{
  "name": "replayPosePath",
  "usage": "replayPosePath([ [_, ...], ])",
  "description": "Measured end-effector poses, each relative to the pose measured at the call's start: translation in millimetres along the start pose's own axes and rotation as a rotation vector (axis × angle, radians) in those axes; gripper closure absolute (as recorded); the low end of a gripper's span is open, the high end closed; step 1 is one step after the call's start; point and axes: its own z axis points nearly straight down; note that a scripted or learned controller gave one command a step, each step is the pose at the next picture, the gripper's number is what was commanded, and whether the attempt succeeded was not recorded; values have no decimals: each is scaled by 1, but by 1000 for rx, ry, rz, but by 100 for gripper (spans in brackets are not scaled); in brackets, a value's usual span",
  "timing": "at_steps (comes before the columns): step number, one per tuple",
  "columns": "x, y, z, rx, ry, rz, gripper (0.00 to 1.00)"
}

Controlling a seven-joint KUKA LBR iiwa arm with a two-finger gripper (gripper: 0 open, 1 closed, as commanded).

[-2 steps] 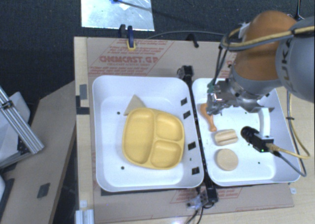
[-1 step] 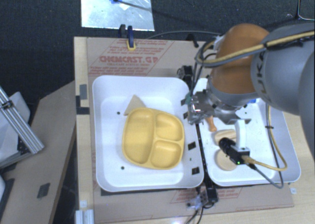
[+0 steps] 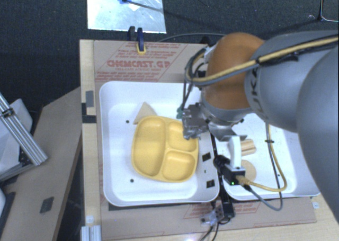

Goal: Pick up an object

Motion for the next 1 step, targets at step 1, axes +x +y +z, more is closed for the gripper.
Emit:
replayPosePath([
  [1, -3, 1, 0, -1, -1, 6, 0],
])
